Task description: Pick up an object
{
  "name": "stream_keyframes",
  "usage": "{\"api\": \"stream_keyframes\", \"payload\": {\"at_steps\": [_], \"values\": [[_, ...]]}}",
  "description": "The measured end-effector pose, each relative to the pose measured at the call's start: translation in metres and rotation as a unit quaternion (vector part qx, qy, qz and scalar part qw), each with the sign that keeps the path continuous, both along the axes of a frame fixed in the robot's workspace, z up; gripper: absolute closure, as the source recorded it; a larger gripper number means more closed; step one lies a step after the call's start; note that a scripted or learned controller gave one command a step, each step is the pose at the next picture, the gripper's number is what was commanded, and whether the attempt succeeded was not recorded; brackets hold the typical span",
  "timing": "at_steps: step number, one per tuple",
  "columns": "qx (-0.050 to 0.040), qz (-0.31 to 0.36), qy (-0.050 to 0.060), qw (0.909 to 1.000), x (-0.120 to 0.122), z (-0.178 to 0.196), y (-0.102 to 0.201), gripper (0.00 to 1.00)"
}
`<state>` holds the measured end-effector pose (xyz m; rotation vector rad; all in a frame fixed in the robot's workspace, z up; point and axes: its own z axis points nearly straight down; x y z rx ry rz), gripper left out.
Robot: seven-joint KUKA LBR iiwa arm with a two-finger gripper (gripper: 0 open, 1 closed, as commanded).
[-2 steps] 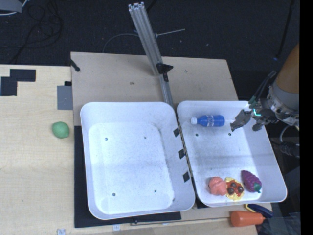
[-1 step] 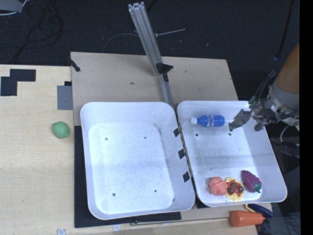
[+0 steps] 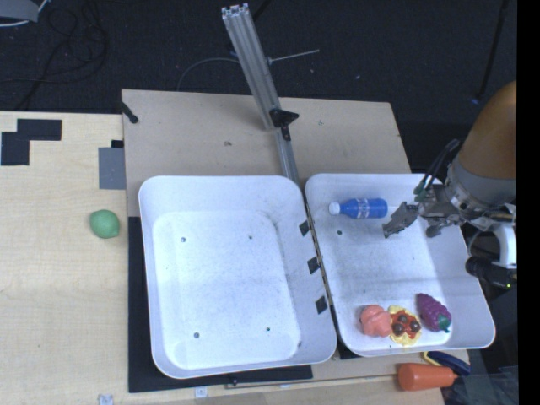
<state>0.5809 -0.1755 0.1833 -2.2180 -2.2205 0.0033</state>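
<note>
Orange carrot (image 3: 424,376) lies on the bench edge, outside the bins. Just beyond it, in the right bin (image 3: 371,260), near corner: a peach (image 3: 374,320), a yellow piece (image 3: 405,326) and purple grapes (image 3: 433,312), packed close together. Left bin (image 3: 169,194) adjoins. A green ball (image 3: 105,224) sits on the bench, well left. Farther back in the right bin, a blue bottle (image 3: 362,208) lies on its side, alone. Gripper (image 3: 415,218) hangs just right of the bottle, apart from it, fingers spread, nothing between them. Judgement: the bottle is the likeliest pick; the fingers should straddle its narrow width squarely before closing, since a round body may roll away.
</note>
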Motion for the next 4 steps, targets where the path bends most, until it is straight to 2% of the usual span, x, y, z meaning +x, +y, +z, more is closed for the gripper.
{"api": "stream_keyframes", "payload": {"at_steps": [2, 3, 4], "values": [[-0.0002, 0.0, -0.001, 1.0, -0.005, -0.094, -0.004, 0.0], [-0.0005, -0.001, -0.002, 1.0, -0.004, -0.081, -0.005, 1.0], [-0.0007, -0.001, -0.003, 1.0, -0.001, -0.038, 0.001, 1.0]]}}
